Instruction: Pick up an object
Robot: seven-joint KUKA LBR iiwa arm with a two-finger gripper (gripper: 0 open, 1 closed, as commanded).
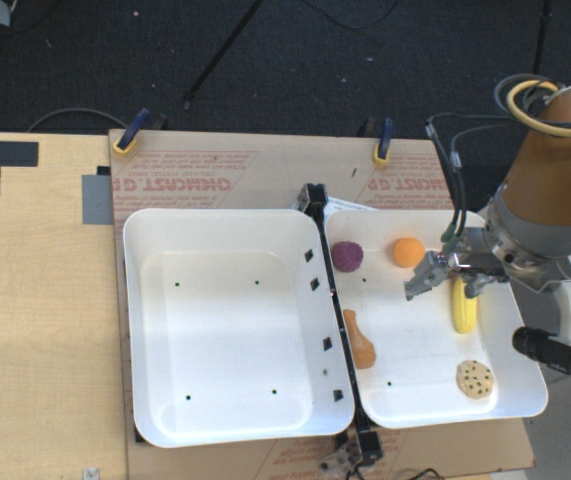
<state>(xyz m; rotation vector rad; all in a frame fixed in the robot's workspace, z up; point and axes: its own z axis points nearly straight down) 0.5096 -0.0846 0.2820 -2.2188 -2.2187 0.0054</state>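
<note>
Yellow and smooth, the small plastic banana (463, 306) lies lengthwise in the right white bin (525, 398), just under the grey jaws; whether they are parted or closed cannot be told.

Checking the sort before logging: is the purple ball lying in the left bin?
No. The purple ball lies in the right bin, near the divider, beside the orange ball.

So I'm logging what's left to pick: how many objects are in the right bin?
5: a purple ball near the divider, an orange ball, a yellow corn cob below the gripper, an orange carrot-like piece, a cookie. The arm may hide more.
</note>
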